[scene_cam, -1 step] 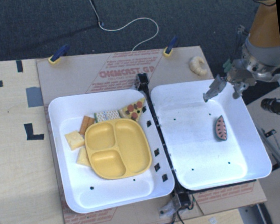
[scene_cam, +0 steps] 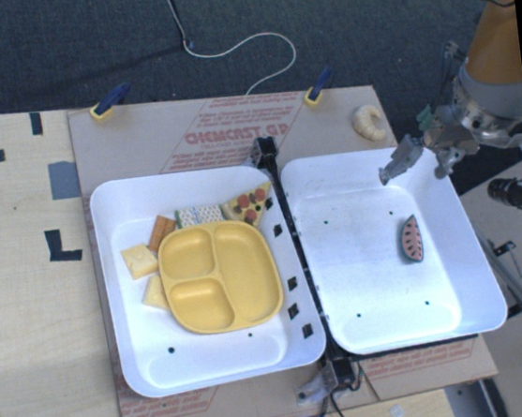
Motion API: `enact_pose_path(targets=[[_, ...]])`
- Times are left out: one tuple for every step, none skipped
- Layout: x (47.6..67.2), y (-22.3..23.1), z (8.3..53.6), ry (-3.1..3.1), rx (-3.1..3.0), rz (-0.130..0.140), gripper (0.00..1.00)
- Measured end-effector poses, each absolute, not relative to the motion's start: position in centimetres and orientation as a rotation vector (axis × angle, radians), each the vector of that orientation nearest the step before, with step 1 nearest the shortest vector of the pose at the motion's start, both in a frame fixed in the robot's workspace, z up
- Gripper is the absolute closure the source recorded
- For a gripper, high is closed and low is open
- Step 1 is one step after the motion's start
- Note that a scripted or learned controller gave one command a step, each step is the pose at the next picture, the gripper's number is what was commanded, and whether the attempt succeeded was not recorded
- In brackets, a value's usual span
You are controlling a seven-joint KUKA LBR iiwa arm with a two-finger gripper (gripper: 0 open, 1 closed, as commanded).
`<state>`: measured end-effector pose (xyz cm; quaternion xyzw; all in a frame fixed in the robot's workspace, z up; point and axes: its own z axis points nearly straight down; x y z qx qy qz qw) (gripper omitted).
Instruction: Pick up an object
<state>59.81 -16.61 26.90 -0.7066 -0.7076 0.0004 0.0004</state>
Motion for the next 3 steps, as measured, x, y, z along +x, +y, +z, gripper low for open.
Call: enact_pose_path(targets=[[59.4, -16.4, 20.5, -2.22, -2.217, 0.007, 0.0], [59.7, -16.8, 14.3, -2.221, -2.217, 0.007, 0.0], [59.6, -16.6, 8.9, -2.222, -2.216, 0.006, 0.0]])
